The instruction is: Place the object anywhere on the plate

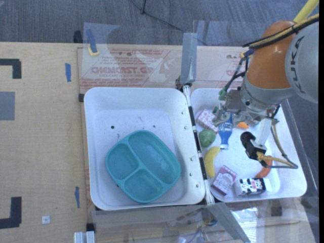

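Plate [143, 166] of teal colour, with three compartments, lies in the white bin [134, 97] on the view's left, towards its lower edge. Gripper [226, 116] is over the other bin [294, 178], in its upper left part, just above a small blue object [224, 134], and I cannot tell if it is open, closed or holding this object. Beside the blue object are a pink-white box [206, 119] and a green piece [206, 137], and lower in the view lie a yellow banana [210, 161], a pink packet [224, 180], a black-and-white carton [251, 186] and an orange carrot [263, 172].
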